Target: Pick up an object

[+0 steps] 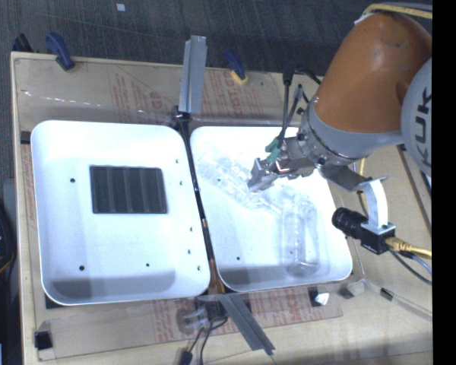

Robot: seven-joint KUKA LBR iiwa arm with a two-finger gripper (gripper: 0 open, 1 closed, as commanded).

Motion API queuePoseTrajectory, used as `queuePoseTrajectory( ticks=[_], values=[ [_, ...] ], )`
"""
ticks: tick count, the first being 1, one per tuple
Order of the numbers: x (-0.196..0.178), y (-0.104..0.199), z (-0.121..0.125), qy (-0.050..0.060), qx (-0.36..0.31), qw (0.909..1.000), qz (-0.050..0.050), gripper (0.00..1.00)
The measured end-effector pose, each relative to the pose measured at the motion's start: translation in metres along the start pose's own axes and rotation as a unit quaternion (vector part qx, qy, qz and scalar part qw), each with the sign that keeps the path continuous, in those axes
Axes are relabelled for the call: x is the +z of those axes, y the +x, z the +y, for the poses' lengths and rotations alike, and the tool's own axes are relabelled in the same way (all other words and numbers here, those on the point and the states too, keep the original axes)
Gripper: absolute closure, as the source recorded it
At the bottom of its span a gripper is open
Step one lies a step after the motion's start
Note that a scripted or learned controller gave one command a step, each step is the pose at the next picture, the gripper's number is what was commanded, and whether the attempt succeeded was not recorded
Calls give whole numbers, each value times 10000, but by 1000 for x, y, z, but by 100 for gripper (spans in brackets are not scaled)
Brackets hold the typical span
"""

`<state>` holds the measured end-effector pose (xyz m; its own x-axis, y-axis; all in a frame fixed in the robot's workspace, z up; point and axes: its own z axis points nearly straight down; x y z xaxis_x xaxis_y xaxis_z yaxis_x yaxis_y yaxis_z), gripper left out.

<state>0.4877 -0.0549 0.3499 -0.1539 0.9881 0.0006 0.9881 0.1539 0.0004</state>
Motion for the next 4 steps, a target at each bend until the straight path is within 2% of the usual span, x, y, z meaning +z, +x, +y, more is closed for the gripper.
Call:
queuePoseTrajectory(
  ticks=[1, 2, 3, 4],
  values=[
    [-12, -85, 87, 9, 410, 9992, -8, 100],
    [-5, -127, 123, -3, -316, 9995, -10, 100],
    [30, -127, 152, 15, -213, 9998, -5, 100],
    [233, -117, 144, 2, -590, 9983, -8, 100]
  ],
)
